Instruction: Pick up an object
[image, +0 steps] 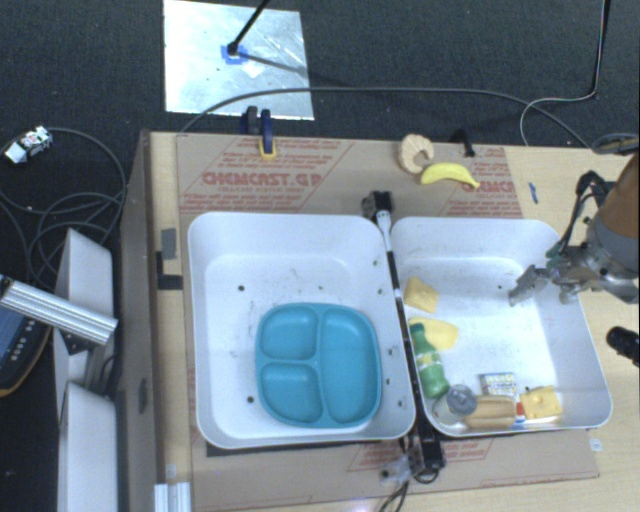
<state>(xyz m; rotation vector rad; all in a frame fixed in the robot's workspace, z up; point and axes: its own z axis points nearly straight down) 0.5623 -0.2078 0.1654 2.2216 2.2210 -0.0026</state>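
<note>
Your gripper (527, 288) hovers over the right bin (575, 330) w/ nothing visibly held, claw state unclear; green bottle (431, 366) etc. unpicked.

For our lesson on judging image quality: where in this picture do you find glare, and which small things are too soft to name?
Camera view: the shiny sheet on the dark floor gives bright glare; the white bins look evenly lit with faint shadow at their walls; the gripper is soft-edged; the small items beside the green bottle in the right bin's near corner blur together.
</note>
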